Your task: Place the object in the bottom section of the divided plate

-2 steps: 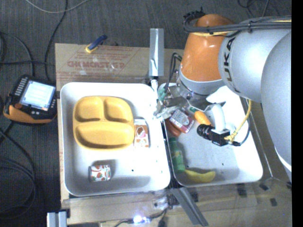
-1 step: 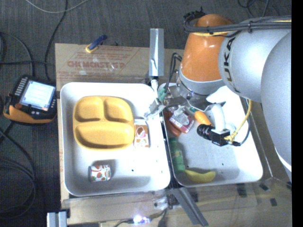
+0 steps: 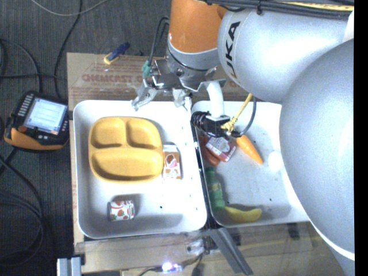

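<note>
Fingers (image 3: 141, 99): spread apart, nothing between them
Gripper (image 3: 162, 98): over far rim of left bin (image 3: 80, 171), just beyond the plate
Divided plate (image 3: 126, 149): yellow, in left bin
Small carton (image 3: 171, 163): touching plate's right edge
Strawberry-print can (image 3: 121, 210): on its side, near front
Right bin (image 3: 270, 203): carrot (image 3: 249, 147), banana (image 3: 242, 213), red packet (image 3: 220, 148)
</note>
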Robot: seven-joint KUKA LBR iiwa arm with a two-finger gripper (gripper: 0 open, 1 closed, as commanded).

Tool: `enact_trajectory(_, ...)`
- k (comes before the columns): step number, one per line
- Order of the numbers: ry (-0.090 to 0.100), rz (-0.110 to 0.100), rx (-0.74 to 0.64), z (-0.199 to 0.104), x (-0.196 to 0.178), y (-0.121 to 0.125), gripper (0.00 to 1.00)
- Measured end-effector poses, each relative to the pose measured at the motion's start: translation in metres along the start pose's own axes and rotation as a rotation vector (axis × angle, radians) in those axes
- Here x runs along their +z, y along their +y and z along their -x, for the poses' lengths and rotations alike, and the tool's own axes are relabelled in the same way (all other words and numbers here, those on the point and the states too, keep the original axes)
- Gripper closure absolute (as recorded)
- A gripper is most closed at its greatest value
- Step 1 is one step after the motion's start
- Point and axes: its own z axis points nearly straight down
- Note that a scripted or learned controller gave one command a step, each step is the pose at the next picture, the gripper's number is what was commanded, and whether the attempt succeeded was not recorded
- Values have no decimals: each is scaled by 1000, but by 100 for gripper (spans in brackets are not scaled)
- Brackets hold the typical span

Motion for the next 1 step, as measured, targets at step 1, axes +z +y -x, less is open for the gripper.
enact_trajectory(1,-2,1,204,-55,-39,74,0)
